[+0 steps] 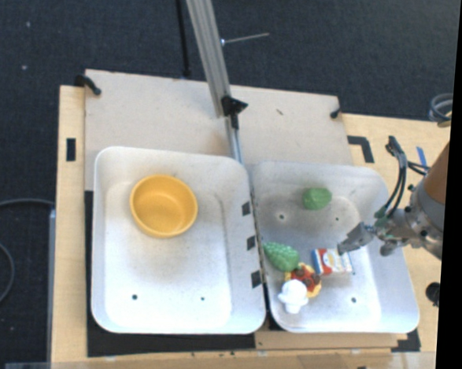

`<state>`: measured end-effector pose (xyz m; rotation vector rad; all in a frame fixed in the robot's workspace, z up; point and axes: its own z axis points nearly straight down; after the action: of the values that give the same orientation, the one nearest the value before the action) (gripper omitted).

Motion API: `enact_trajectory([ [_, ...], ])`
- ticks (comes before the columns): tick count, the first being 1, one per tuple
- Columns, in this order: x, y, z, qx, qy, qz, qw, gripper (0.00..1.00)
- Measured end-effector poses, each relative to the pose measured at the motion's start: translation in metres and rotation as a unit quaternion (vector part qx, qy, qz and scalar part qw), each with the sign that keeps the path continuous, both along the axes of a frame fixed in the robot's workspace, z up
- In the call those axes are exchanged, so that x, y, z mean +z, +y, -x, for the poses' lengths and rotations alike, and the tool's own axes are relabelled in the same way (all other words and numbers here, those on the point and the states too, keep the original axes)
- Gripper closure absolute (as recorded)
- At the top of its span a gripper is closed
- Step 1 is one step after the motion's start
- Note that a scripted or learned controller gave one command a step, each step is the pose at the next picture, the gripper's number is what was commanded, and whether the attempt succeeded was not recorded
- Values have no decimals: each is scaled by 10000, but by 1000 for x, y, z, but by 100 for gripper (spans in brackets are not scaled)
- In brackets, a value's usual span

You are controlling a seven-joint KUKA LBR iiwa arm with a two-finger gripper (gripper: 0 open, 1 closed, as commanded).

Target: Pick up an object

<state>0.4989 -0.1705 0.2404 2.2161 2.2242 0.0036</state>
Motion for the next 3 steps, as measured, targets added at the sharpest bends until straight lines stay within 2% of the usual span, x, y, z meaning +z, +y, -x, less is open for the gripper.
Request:
enact_trajectory([
  [1,0,0,0,-10,-2,2,10000,0],
  [3,-117,4,-5,-25,35,7,10000,0],
])
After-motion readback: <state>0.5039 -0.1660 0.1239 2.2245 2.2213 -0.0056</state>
